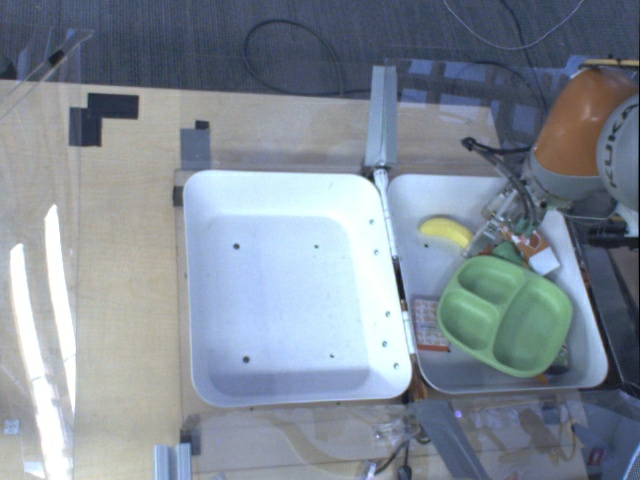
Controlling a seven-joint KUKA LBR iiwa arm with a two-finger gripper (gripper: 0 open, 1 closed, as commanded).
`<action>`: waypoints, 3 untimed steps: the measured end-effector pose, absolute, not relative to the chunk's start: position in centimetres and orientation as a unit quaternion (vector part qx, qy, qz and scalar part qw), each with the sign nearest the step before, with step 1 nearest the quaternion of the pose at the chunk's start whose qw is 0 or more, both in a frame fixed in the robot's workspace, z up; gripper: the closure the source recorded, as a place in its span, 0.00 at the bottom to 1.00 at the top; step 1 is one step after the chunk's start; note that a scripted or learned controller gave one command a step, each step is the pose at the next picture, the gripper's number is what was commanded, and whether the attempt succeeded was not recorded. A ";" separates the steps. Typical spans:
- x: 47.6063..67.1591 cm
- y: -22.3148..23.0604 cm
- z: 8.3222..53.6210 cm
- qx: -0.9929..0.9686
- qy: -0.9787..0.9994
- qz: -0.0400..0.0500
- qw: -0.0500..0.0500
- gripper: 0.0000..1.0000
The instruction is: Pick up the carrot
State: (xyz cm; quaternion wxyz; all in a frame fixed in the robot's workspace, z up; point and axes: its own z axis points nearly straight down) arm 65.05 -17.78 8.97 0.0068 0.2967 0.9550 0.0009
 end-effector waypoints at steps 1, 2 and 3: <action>65.4 -17.6 10.3 0.294 0.956 0.001 0.012 1.00; 65.8 -19.0 10.8 0.280 0.960 0.001 0.007 1.00; 65.8 -18.8 19.0 0.393 0.920 0.001 0.006 1.00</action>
